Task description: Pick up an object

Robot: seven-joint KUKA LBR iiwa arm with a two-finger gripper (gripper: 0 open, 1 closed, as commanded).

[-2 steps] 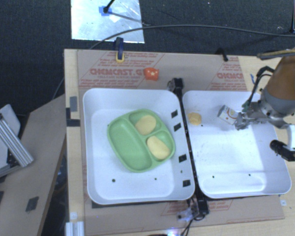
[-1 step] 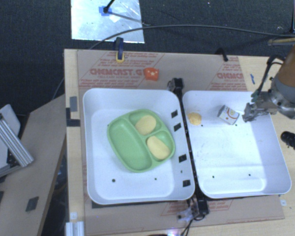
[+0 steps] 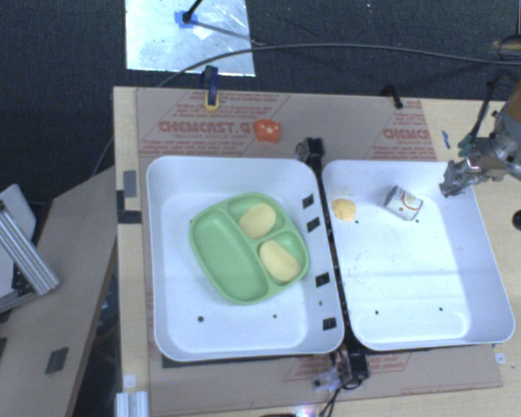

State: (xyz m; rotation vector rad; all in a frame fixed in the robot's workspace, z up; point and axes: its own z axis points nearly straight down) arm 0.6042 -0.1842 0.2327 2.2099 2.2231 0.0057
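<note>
Spanning bench: two white bins

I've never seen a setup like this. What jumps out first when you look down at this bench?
The bright green divided plate in the left white bin catches the eye, with a pale yellow lump in each of its two small compartments. In the right white bin lie a small round yellow piece and a little white carton. The robot's gripper hangs over that bin's far right corner.

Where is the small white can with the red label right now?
The small white can with the red label lies on its side in the right white bin, near its far edge, between the small yellow round piece and the gripper.
</note>
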